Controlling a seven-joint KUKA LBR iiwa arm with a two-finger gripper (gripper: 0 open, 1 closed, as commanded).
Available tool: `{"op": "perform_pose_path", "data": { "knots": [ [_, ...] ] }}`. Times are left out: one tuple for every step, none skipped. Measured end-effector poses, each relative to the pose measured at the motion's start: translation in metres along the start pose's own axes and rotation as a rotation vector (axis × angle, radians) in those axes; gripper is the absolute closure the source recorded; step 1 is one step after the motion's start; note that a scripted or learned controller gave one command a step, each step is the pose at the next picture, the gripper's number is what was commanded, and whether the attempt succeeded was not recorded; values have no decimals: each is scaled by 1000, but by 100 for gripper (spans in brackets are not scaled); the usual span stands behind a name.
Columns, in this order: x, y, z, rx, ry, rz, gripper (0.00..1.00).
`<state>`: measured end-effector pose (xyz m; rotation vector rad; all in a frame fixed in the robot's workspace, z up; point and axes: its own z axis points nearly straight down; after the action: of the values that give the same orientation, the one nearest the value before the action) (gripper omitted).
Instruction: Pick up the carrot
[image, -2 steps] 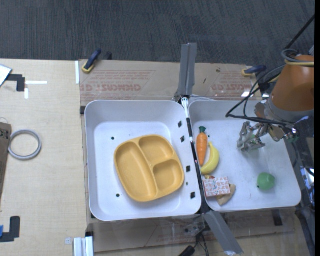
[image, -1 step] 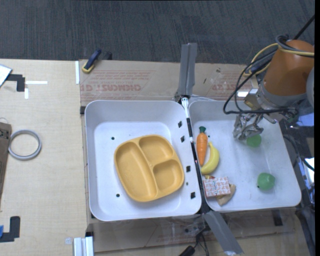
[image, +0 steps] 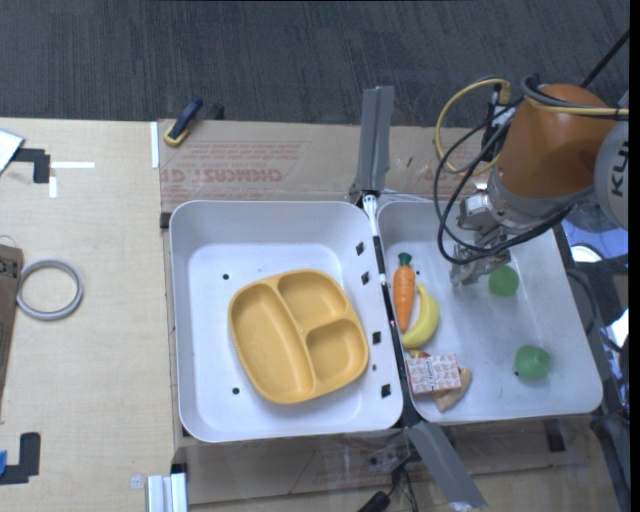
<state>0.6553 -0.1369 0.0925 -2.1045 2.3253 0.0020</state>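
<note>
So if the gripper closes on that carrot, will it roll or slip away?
Probably it could. The carrot looks smooth and tapered, so it may squirt out of a pinch. It leans against the banana, which likely checks rolling that way. It looks like a stiff toy, probably light.

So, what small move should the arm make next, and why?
Probably shift the gripper toward the left side of the right bin. The carrot lies there against the banana, while the gripper hovers beside a green ball, away from it.

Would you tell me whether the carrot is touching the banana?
Touching: the camera view shows the carrot lying against the banana's left side, with no gap between them.
</note>
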Motion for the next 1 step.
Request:
{"op": "perform_pose_path", "data": {
  "knots": [
    [-29,-2,-1,1,0,-320,100]
  ]
}}
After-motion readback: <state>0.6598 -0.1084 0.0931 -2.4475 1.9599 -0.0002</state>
